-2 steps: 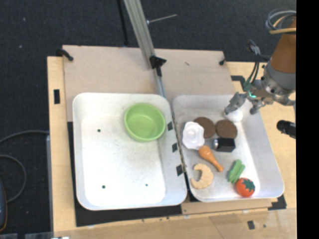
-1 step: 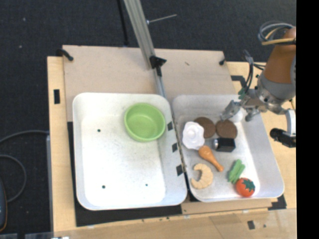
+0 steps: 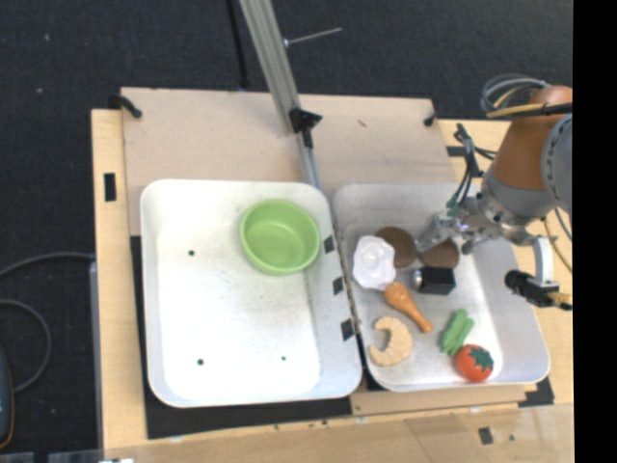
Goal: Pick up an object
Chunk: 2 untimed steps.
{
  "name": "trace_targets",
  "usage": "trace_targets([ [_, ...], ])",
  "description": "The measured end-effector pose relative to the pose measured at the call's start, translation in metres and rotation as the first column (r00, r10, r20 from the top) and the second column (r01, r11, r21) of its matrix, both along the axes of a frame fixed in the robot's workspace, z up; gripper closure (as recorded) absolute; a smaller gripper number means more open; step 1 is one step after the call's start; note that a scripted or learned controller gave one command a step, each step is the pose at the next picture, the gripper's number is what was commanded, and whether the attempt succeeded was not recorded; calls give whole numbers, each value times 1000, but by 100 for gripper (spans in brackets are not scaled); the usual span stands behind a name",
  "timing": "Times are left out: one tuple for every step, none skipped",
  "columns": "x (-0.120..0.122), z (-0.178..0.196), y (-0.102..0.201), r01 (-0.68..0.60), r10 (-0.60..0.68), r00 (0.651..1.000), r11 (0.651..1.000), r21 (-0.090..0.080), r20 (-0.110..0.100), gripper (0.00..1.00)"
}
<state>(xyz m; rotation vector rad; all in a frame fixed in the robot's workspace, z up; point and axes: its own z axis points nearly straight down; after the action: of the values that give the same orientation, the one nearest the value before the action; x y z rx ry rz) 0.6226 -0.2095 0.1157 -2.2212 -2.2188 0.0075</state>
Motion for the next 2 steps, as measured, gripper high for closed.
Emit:
trace_targets([
  [1, -12, -3, 2, -1, 1000, 1000, -2, 9, 0],
  [3, 1, -4, 1, -1, 1000, 1000, -4, 14, 100],
])
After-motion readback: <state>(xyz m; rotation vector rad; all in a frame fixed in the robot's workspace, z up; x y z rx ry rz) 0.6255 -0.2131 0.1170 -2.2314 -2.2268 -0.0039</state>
